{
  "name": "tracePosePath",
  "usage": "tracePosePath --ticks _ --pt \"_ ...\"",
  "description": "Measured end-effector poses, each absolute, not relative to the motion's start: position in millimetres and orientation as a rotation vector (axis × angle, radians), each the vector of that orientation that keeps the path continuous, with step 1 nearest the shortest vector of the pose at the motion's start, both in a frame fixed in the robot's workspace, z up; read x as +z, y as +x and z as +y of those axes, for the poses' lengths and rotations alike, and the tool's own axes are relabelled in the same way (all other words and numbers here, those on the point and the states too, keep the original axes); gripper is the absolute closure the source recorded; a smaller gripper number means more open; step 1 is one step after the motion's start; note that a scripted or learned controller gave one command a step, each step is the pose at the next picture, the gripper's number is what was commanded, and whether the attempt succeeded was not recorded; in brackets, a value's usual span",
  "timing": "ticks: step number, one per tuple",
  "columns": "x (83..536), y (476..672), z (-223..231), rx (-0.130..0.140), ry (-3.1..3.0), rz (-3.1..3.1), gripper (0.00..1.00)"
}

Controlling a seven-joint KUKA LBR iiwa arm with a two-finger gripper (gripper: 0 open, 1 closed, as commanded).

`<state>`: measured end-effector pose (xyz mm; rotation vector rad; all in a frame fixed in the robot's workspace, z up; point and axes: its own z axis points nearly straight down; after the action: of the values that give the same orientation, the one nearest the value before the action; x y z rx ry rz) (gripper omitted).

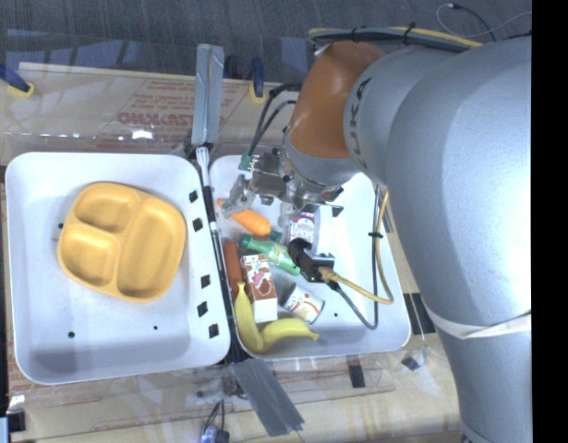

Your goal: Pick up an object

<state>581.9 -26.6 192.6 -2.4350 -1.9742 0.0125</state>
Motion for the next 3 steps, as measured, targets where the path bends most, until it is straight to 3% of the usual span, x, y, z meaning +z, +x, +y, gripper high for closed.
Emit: tracePosePath --ticks 1,2,3 --pt "189.1 612.3 -84.1 0.01 -2.468 -1.934 0.0" --pt "89.6 625.5 -96.9 0.007 -2.098 -2.33 0.0" --pt "97.8 624.5 -96.7 0.013 -2.09 -2.33 1.0"
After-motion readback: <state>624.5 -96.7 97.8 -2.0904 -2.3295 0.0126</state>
